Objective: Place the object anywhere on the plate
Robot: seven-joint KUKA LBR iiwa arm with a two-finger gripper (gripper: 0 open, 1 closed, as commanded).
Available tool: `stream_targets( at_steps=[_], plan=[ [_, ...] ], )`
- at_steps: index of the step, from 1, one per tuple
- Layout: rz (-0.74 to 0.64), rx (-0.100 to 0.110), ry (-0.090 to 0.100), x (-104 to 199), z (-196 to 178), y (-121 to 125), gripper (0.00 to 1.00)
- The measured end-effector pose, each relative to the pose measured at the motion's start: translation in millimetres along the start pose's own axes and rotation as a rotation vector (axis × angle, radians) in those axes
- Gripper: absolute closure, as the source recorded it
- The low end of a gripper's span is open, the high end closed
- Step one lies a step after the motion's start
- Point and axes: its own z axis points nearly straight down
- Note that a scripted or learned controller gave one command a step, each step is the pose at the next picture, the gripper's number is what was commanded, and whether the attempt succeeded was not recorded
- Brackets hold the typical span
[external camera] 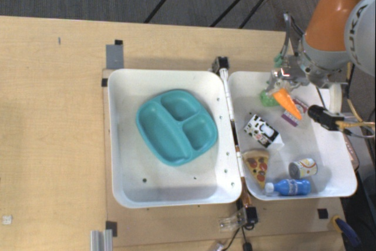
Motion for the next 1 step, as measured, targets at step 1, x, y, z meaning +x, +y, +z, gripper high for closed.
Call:
stream_targets(
  at_steps=[1],
  plan=[
    [-0.097,0.001,0.001,108.2,-12.0,-40.5,1.00]
  ],
)
